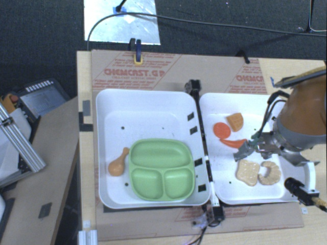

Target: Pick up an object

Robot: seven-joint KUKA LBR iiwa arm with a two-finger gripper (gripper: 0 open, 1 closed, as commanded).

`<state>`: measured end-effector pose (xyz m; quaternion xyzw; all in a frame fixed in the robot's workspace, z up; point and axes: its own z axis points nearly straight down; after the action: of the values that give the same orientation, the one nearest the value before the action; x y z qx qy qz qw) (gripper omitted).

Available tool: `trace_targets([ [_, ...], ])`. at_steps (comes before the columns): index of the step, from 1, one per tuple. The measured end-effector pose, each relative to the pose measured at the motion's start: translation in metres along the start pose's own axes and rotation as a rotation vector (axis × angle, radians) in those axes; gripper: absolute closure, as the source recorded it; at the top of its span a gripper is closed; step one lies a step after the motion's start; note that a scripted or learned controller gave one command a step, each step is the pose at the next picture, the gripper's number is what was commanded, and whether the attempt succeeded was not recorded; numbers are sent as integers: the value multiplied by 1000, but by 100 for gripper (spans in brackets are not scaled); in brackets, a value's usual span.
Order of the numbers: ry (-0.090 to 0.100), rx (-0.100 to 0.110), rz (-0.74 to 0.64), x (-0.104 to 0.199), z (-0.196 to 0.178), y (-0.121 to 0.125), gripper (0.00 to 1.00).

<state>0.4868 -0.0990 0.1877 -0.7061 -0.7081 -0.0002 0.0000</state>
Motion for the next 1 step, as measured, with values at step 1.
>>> trace_targets([
  [1,1,3,2,-3,61,5,0],
])
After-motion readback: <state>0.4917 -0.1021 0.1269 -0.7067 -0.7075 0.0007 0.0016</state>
